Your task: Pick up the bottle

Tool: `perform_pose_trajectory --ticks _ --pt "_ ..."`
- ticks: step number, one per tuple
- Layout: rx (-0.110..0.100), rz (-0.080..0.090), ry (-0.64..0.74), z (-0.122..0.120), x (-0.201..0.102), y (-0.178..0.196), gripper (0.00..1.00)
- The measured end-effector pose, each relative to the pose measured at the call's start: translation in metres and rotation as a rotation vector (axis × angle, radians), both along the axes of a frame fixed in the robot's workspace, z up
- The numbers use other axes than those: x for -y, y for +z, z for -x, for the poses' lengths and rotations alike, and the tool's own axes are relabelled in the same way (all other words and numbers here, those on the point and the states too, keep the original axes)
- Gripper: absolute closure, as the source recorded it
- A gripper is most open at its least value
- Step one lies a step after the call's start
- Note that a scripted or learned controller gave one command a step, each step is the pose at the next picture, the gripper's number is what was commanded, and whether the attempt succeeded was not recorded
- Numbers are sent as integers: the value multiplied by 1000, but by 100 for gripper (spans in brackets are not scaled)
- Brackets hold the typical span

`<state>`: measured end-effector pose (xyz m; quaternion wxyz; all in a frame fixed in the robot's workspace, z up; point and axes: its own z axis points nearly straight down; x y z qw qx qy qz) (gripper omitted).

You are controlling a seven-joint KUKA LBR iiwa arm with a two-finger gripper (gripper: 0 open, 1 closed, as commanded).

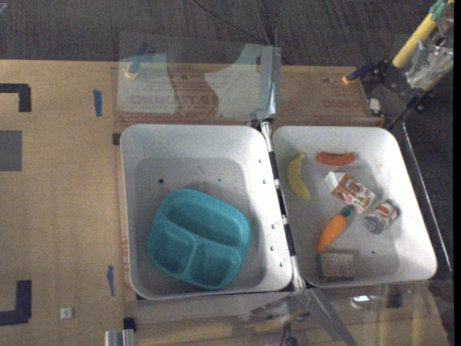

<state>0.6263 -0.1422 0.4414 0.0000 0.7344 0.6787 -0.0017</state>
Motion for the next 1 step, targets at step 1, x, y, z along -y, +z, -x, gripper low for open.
perform_pose_trajectory --ticks 1 --pt "0 1 0 -1 0 9 100"
